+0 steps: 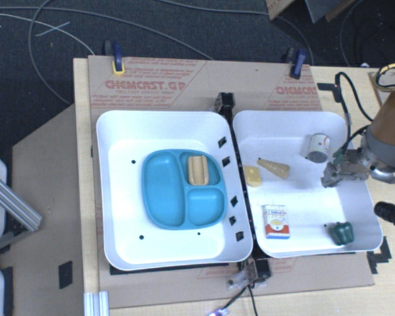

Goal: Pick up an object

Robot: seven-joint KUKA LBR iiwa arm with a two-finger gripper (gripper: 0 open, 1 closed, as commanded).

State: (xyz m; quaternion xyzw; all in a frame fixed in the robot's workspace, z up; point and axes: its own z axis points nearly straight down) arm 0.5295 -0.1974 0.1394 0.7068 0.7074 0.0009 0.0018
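Gripper (336,174) sits low over the right bin (355,206), near its right wall, arm coming in from the right edge with most of its body cut off. Cannot tell how it is set, too small and dark at this angle, and nothing is visibly held in it. Just up-left of it lies a small silver cup (318,147) on its side, close but whether touching is unclear. Further left in the same bin: a tan wedge (274,168), a pale yellow lump (252,175) by the dividing wall, a small white and red box (276,220) near the front, and a dark green object (342,233) at the front right corner, shape hard to make out. Left bin (118,196) holds a blue divided tray (164,189) with a tan block (197,170) in its upper right compartment. Bins rest on a brown board (158,84) with red print, blue clamps (118,56) at its back edge. Dark floor behind with loose cables (59,25).
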